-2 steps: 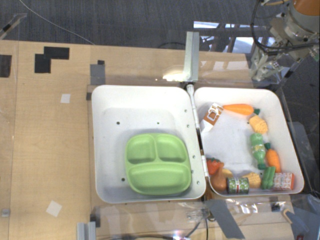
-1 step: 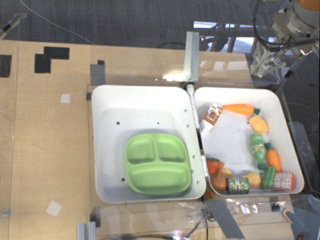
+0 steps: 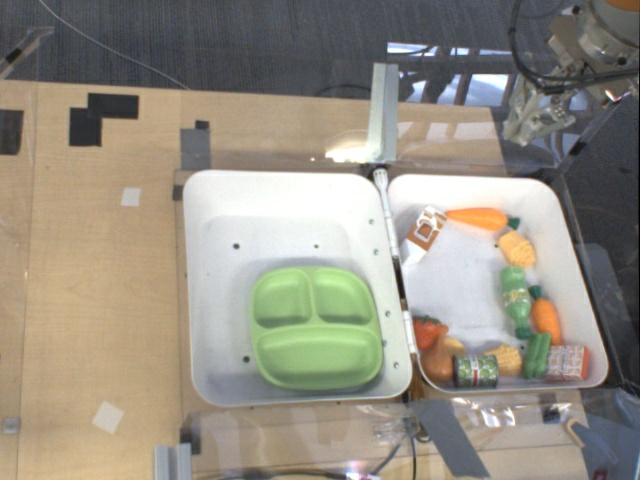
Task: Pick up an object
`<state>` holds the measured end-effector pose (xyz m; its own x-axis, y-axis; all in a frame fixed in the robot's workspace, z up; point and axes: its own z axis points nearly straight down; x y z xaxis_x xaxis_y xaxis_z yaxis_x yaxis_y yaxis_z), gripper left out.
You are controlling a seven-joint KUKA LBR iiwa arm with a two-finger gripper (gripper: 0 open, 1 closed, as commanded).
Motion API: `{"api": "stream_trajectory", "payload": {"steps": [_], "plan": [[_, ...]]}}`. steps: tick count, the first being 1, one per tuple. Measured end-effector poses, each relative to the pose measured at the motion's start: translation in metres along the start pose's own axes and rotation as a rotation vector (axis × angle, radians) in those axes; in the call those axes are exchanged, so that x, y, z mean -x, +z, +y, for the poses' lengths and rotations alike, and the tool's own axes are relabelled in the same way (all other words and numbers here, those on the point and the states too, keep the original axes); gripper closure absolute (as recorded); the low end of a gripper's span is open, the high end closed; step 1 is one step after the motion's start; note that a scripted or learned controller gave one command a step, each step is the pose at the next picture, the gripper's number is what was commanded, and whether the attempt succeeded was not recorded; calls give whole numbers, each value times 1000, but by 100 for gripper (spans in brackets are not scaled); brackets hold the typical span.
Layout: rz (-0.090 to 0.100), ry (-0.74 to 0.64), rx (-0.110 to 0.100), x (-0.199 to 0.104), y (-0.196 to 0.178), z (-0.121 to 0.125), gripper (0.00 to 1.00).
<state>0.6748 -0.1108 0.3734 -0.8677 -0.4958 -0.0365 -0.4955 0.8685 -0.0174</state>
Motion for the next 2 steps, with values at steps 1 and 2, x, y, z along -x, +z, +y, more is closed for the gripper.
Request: {"api": "stream_trajectory", "payload": {"steps": [1, 2], "plan": [[-11, -1, -5, 3, -14, 0, 100], [-23, -1, -11, 5, -28, 0, 100]]}}
